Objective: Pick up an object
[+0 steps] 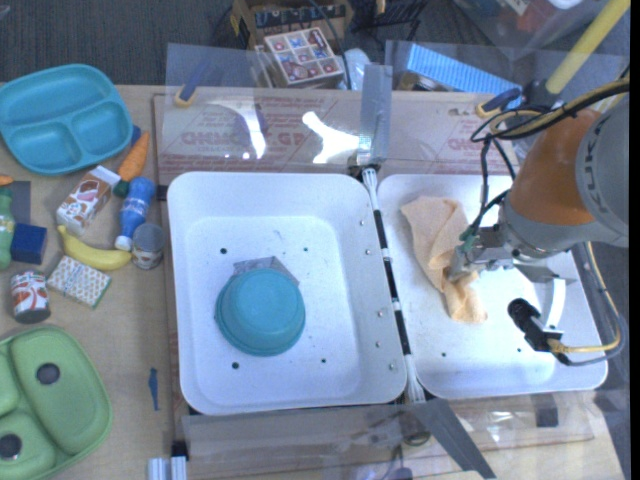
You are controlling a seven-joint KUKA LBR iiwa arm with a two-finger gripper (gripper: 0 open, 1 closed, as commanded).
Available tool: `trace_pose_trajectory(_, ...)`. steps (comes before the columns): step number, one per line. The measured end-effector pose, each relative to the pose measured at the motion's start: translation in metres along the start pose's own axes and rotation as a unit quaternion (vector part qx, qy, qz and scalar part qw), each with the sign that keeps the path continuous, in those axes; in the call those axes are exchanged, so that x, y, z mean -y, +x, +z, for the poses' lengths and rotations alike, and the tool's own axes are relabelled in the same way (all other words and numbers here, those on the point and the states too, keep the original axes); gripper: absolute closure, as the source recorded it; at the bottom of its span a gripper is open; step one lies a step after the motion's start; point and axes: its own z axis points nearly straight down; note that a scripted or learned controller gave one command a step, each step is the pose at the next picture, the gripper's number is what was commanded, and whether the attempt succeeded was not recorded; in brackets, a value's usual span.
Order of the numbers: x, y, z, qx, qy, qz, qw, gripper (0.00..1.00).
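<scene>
While my gripper [466,265] presses down onto the tan cloth [440,248] in the right bin [500,368], whether it has closed on any fabric I cannot tell; soft, light and limp, the cloth wants pinching at a raised fold; it lies crumpled, pale orange-tan; left of it, a teal bowl [261,312] sits upturned.

We see soft, matt tan cloth [445,253] crumpled at right, glossy white plastic bins [200,218], and a smooth teal plastic bowl [261,311].
</scene>
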Motion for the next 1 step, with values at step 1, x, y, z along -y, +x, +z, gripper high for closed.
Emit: trace_pose_trajectory(1,-0.0459,0.0538,-0.1216,0.0,0.008,-0.024,0.9997,1.0)
